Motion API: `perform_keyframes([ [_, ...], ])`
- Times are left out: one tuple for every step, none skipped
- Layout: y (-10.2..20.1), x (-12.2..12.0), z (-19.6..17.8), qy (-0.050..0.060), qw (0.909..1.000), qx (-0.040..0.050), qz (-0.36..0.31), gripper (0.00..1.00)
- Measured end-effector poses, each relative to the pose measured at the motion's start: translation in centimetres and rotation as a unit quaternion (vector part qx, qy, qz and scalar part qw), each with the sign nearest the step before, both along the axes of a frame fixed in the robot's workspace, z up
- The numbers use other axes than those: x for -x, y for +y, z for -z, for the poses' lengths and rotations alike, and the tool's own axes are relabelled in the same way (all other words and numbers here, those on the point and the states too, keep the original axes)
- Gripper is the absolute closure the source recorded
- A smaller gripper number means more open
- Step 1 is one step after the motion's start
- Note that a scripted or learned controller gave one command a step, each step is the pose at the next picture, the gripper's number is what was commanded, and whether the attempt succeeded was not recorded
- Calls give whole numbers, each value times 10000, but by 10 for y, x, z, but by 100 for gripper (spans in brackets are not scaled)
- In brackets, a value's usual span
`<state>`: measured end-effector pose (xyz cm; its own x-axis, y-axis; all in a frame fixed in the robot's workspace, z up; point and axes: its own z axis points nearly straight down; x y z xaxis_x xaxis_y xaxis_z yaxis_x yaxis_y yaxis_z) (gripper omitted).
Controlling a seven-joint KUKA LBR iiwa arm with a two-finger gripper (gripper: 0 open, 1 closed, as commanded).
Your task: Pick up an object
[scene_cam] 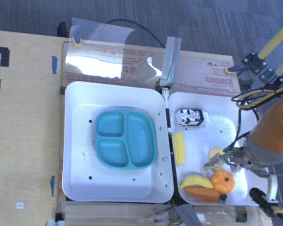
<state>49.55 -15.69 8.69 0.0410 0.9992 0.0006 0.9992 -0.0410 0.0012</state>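
Observation:
The right bin point(214, 122) holds several toy foods. A black-and-white carton point(189, 117) lies at the back, with a yellow corn cob point(179, 147) along the left wall. A banana point(196, 181), a carrot point(204, 193) and an orange pumpkin-like fruit point(222, 181) crowd the front. A small pale yellow piece point(216, 152) sits mid-bin. My gripper point(218, 161) hangs low over the right bin, right next to the pale piece and just above the orange fruit. The arm's body hides how it meets them.
The left bin point(75, 143) carries a blue divided plate point(125, 138). A clear plastic sheet and a cardboard board stand behind both bins. Cables and a yellow pole point(281, 32) crowd the upper right. The wooden bench point(17, 124) extends to the left.

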Motion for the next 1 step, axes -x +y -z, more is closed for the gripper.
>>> perform_keyframes([
  [-21, -53, -63, -25, 9978, 20, -655, 0],
])
